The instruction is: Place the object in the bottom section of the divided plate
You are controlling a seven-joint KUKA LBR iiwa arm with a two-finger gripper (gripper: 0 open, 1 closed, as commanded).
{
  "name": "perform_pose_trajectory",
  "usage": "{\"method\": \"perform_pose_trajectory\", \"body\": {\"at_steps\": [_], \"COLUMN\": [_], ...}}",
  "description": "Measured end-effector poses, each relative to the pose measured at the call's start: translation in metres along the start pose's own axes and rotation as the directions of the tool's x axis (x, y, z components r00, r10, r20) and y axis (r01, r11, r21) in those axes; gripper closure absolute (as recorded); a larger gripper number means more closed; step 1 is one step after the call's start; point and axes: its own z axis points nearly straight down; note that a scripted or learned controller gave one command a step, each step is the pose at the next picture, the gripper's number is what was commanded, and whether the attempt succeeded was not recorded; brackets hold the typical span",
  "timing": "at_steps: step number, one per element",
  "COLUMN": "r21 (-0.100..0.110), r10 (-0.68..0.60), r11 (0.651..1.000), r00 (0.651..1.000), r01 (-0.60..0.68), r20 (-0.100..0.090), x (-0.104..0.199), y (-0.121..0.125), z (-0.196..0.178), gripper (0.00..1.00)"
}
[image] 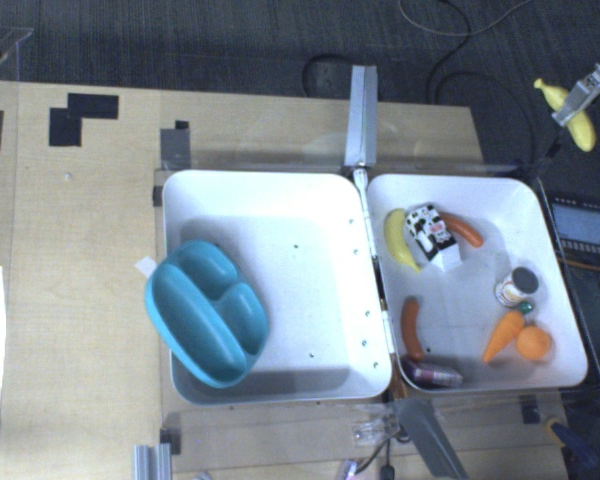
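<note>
Lighting: even, bright overhead; 2 white bins [280, 208] near overexposed. Shadows: soft, beneath blue divided plate [208, 313] and along bins' lower inside walls. Glare: pale streak on desk [70, 298] at left edge. Focus: mildly soft overall; small items blurred

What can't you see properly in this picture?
- Tool, camera view: cut off by the right edge at the top corner; it sits by a banana, but whether it grips it is too small to tell.
- Small round thing in the right bin: too small and blurred to name.
- Dark thing at that bin's near rim: blurred, unclear what it is.
- Black-and-white thing: hides part of a sausage.
</note>
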Motion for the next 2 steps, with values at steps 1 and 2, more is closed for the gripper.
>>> {"method": "perform_pose_trajectory", "body": {"at_steps": [1, 2], "r21": [0.005, 0.003], "r10": [0.29, 0.045], "r11": [0.957, 0.999], "r00": [0.957, 0.999], "r01": [-0.29, -0.045], "r20": [-0.003, -0.003], "x": [0.0, -0.003], "y": [-0.008, -0.003], "z": [0.09, 0.127], "gripper": [1.0, 1.0]}}
